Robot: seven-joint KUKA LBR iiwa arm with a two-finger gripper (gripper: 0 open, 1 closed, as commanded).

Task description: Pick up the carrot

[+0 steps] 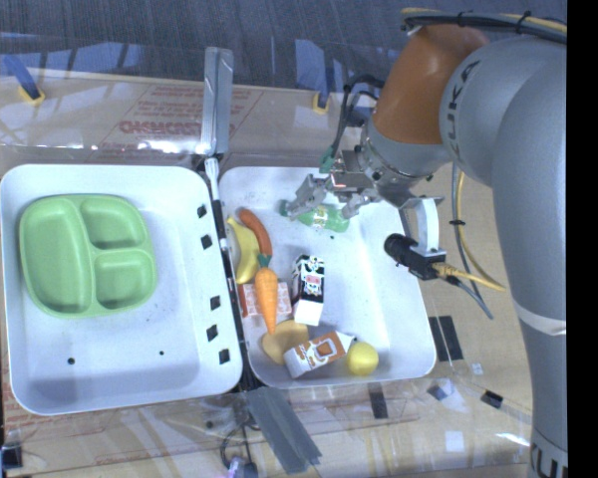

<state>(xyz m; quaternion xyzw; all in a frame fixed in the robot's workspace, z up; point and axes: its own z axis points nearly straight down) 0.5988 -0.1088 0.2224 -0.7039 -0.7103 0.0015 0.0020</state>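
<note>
The carrot is orange with a green top. It lies lengthwise near the left wall of the right bin, between a banana and a cow-patterned carton. My gripper hangs over the far part of that bin, up and to the right of the carrot and well apart from it. Its grey fingers stand spread open. A small green object lies just under the fingertips; whether they touch it I cannot tell.
A red sausage lies beyond the banana. An orange carton, a lemon and a tan item crowd the bin's near end. The left bin holds a green divided plate.
</note>
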